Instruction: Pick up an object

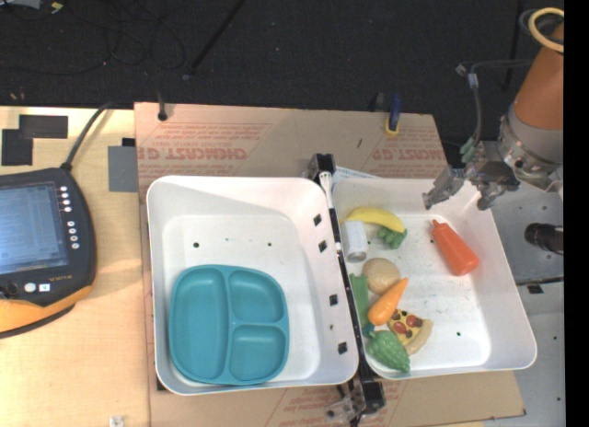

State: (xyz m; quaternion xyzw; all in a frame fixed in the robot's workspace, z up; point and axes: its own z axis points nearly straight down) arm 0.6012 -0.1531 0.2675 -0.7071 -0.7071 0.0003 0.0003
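Note:
My gripper (463, 195) hangs over the far right corner of the right bin (512, 317), open, with nothing between its fingers. Just below and in front of it an orange-red bottle (455, 247) lies on the bin floor. Along the bin's left side sit a yellow banana (375, 220), a small grey cylinder (356, 240), a tan potato (382, 274), an orange carrot (388, 300), a pizza slice (409, 328) and a green leafy piece (388, 352).
The left bin (230, 206) holds a teal divided plate (230, 324). A black divider rail (336, 269) runs between the bins. A teach pendant (37, 241) lies on the bench at far left. Cardboard (276, 144) lies under both bins.

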